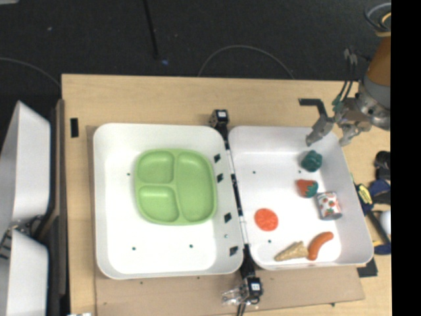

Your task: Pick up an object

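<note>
Item: orange sausage-shaped toy (320,243), near front edge of right bin (263,150); a tan cone-shaped toy (291,251) lies just beside it, toward the bin divider.

Item: flat red disc (266,219), apart from the sausage, toward the bin's middle.

Item: small white printed box (329,205), behind the sausage, near the bin's outer wall; a red toy with a green tip (307,188) sits just beside it.

Item: dark green rounded toy (311,160), farthest from the sausage, toward the bin's back corner. Judged the likeliest target, being nearest the gripper (333,131).

Item: gripper, above the bin's back edge, just behind the green toy. Jaws spread apart, nothing between them.

Item: green divided plate (176,186), lying in the left bin (118,150). Both bins rest on the desk (145,97).

Risks, judged:
- Green toy looks rounded; an off-centre closure could squirt it sideways toward the wall.
- Toy lies near the bin's back wall; a finger may strike the rim on descent and stop short.
- Red toy and box sit close together; a grasp there could nudge one and shut on neither.
</note>
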You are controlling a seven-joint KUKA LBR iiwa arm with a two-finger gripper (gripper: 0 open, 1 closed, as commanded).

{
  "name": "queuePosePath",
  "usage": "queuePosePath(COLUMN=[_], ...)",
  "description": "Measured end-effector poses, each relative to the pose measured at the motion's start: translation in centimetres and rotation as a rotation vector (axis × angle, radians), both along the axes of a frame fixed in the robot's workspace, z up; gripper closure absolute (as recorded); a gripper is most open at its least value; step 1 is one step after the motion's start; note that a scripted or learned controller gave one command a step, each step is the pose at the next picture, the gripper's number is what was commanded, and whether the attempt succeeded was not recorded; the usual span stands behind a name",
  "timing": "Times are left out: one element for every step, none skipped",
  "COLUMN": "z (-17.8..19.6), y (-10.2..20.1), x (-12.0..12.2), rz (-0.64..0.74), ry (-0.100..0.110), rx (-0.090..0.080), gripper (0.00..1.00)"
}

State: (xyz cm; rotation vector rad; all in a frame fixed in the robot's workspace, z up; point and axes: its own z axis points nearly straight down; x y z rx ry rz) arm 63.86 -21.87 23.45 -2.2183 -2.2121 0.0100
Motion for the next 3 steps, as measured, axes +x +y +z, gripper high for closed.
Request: queuePosePath(z=[0.8, -3.8, -9.9], y=[0.0, -0.8, -0.9], x=[0.3, -0.3, -0.7], rz=[0.004, 0.002, 0.000], ry=[-0.012, -0.009, -0.009], rx=[-0.004, -0.004, -0.003], gripper=[0.00, 0.00, 0.00])
